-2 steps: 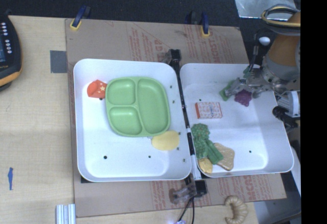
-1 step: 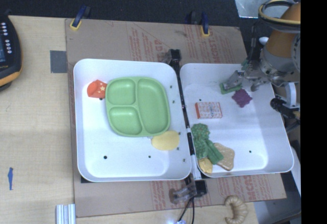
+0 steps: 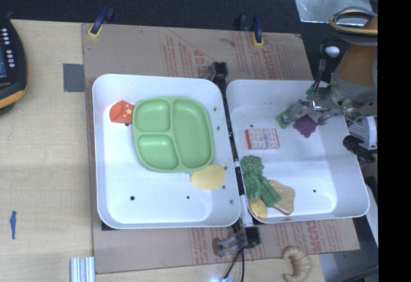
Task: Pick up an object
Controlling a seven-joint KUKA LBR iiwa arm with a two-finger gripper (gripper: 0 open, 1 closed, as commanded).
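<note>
My gripper (image 3: 307, 117) hangs over the back right part of the right bin (image 3: 334, 175), with its fingers spread apart. A small purple object (image 3: 307, 127) lies on the bin floor just below and between the fingertips, and nothing is lifted. Further left in this bin lies an orange-and-white card (image 3: 262, 139). A green broccoli-like toy (image 3: 255, 178) and a tan flat piece (image 3: 282, 197) rest near the front left corner. The left bin (image 3: 115, 197) bears a green divided plate (image 3: 173, 133), a red piece with a star (image 3: 121, 112) and a yellow lump (image 3: 209, 177).
The arm's grey body with the orange band (image 3: 354, 43) stands at the right edge, over the right bin's far corner. A tan curled object (image 3: 297, 263) lies on the cardboard in front of the bins. A control pendant (image 3: 9, 65) sits at far left.
</note>
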